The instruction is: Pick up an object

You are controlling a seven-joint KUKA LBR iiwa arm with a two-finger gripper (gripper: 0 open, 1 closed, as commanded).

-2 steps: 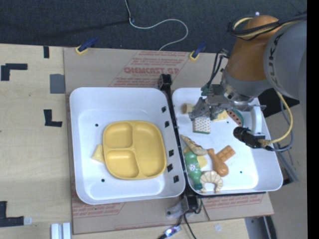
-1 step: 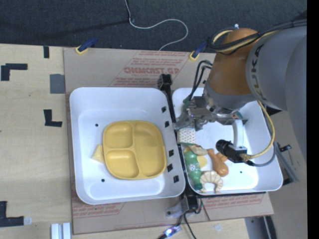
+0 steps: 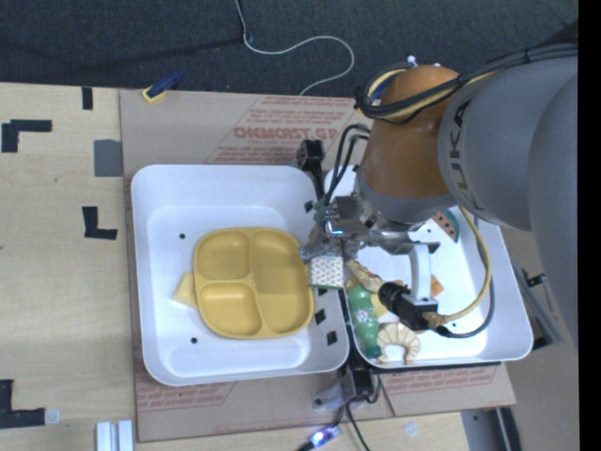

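My arm comes in from 3 o'clock, grey with the orange band bulking over the right bin and hiding most of its floor. Under both bins lies a cardboard sheet with red print, on the bench.

The left bin holds a yellow plate with three compartments, sitting a little toward 4 o'clock of that bin's middle. A pale yellow scrap pokes out from under the plate's 9 o'clock edge.

My gripper hangs over the wall between the two bins, just at the plate's 2 o'clock rim. Whether it stands wide or narrow I cannot tell; the wrist and cables crowd it. I see nothing clearly held in it.

Just at 6 o'clock of the gripper is a small checked piece, white and grey, beside the plate's 3 o'clock edge and at the dividing wall. Whether it touches me I cannot tell.

In the right bin, toward 5 o'clock of the gripper, a green bottle lies along the bin's left wall. A tan curved thing rests near the front wall, just at 4 o'clock of the bottle. A black cable loops over that corner.
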